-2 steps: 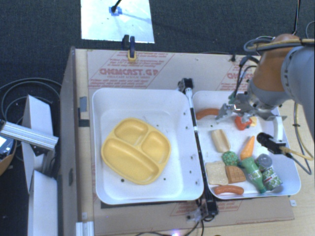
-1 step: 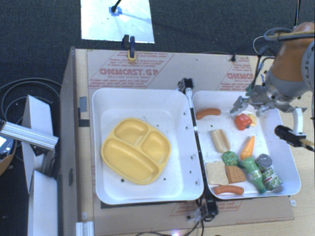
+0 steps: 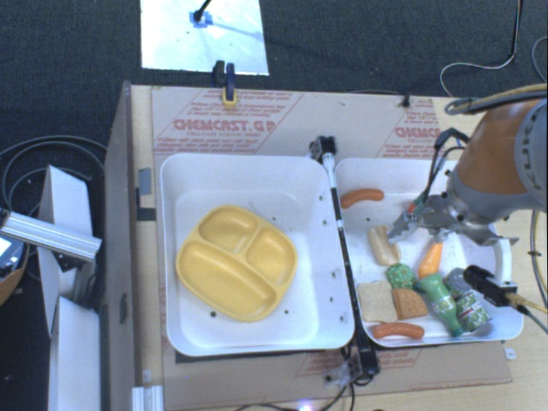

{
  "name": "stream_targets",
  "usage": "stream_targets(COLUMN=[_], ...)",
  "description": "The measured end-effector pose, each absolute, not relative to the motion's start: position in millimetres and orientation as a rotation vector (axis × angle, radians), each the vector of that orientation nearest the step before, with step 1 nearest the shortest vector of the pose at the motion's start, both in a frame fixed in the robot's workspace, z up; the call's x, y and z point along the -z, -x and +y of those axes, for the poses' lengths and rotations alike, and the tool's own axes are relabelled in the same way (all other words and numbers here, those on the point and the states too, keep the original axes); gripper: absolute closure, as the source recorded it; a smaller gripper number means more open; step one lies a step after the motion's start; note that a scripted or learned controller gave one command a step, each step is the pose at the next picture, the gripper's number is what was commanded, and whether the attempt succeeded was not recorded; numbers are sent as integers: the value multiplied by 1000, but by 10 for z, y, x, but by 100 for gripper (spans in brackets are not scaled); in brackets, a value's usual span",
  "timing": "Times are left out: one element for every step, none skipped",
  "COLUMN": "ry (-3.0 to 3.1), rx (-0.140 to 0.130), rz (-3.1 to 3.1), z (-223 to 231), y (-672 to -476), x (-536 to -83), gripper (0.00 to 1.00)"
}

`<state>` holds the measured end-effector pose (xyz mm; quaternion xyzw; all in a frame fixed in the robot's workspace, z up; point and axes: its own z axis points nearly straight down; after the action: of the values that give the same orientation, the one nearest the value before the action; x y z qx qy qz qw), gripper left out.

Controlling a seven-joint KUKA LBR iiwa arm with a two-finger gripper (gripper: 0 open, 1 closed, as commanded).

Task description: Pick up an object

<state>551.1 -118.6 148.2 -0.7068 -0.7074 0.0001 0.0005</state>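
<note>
The right bin (image 3: 428, 171) holds several toy foods. An orange sausage (image 3: 362, 197) lies near its back, with a pale bread roll (image 3: 383, 245) below it. A carrot (image 3: 431, 258), a green broccoli piece (image 3: 399, 275), a bread slice (image 3: 375, 298), a brown cracker (image 3: 409, 303), a green bottle (image 3: 440, 295), a can (image 3: 470, 310) and a second sausage (image 3: 398, 331) fill the front. My gripper (image 3: 408, 223) hangs low over the bin, just right of the roll and above the carrot. Nothing is visibly held in it.
A yellow divided plate (image 3: 236, 261) lies in the left bin (image 3: 184, 195). A black divider rail (image 3: 340, 229) runs between the bins. The grey and orange arm (image 3: 505, 161) covers the right bin's far right side. Cables trail at the upper right.
</note>
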Motion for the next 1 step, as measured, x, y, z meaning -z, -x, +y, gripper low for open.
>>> stream_targets(ry=[2220], rx=[0], rz=[-2222], z=[-981], y=[-5307], x=[-1129], gripper=[0])
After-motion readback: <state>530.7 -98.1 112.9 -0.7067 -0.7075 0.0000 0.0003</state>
